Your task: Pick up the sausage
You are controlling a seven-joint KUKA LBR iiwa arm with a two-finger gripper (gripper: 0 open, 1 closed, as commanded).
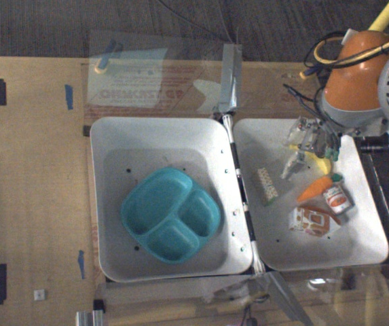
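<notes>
Brown and speckled, the sausage [267,184] is seen in the right-hand bin [357,250], apart from the end effector [303,160], on its side toward the other bin; whether the end effector is apart or together cannot be told

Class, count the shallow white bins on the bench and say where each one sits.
2. The left bin sits at the centre of the view and holds a teal divided plate. The right bin adjoins it and holds the small food items, below the arm. None looks hidden.
</notes>
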